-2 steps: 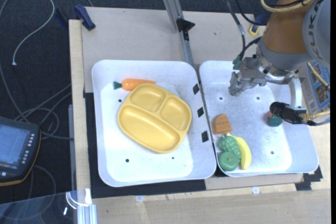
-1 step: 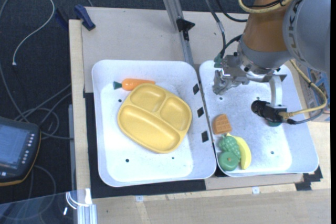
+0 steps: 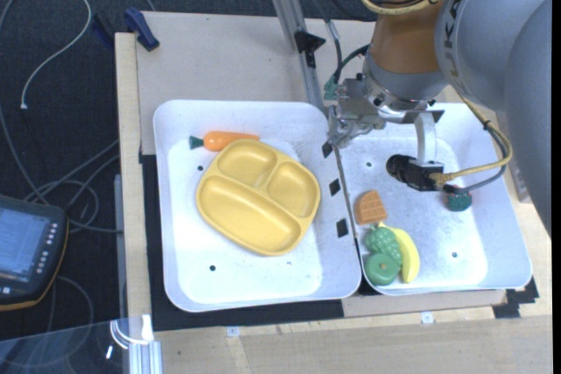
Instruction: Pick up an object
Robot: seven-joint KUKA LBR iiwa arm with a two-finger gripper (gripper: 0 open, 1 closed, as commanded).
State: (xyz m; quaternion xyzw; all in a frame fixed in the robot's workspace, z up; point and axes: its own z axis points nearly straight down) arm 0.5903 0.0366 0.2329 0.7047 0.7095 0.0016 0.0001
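Orange waffle piece (image 3: 371, 208) lies flat in the right bin (image 3: 478, 251), near the grapes (image 3: 382, 239), so it's my easiest grab. Gripper (image 3: 342, 134) hangs over the bins' shared edge, can't tell if it's open. I'd centre above the waffle, then drop straight.

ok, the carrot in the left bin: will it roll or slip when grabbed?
The carrot looks like moulded plastic, so it is probably stiff and light. Its round, tapered body lies on its side, so a push would likely roll it in a curve. It lies close by the yellow plate, whose rim might stop it on that side.
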